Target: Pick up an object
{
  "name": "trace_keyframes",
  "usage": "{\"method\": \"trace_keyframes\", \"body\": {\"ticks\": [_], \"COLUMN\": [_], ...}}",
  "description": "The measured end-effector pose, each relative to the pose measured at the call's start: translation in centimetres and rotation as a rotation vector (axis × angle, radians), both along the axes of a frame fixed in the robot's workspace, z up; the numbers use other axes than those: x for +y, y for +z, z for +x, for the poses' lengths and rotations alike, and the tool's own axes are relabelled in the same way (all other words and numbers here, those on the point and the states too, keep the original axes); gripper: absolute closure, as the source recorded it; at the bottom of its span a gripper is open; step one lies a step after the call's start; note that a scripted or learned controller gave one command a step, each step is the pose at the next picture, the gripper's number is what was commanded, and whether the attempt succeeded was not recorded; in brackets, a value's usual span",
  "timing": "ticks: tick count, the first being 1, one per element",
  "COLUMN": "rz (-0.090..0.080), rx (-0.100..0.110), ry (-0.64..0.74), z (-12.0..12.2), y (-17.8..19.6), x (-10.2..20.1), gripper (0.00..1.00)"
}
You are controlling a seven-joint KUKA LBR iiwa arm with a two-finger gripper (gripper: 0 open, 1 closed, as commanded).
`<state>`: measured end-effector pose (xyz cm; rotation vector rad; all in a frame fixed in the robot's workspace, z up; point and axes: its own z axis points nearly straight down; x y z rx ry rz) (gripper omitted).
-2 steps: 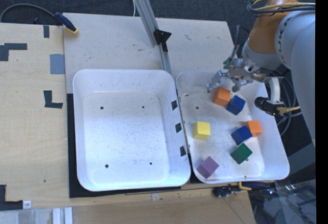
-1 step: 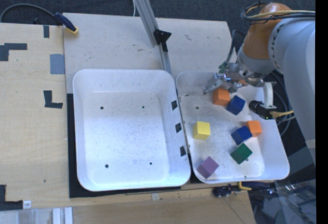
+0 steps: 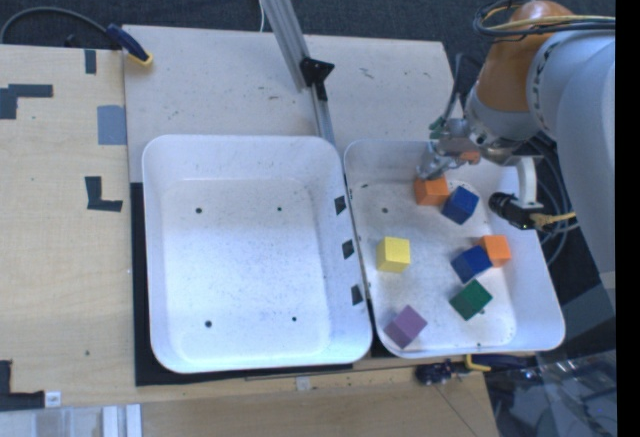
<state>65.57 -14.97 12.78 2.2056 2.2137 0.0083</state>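
Note:
The right bin [image 3: 385, 170] holds several small blocks. An orange block [image 3: 432, 191] lies at its far side with a blue block [image 3: 461, 205] touching it on the right. My gripper [image 3: 437, 165] hangs right above the orange block, its tips just at the block's upper edge. Further down lie a yellow block [image 3: 394, 253], a second orange block [image 3: 496, 249], a second blue block [image 3: 469, 264], a green block [image 3: 470, 300] and a purple block [image 3: 406, 325].
The left bin [image 3: 245, 250] stands beside the right one, sharing a raised rim. A slanted metal bar [image 3: 285, 15] runs from the top down to the bins' far edge. The arm's grey body [image 3: 570, 95] covers the right bin's far right corner.

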Motion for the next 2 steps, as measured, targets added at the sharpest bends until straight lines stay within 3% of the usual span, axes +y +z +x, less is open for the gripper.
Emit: {"method": "trace_keyframes", "body": {"ticks": [2], "rz": [0.007], "rx": [0.011], "ry": [-0.002], "z": [-0.1], "y": [10.8], "x": [-0.6], "gripper": [1.0]}}
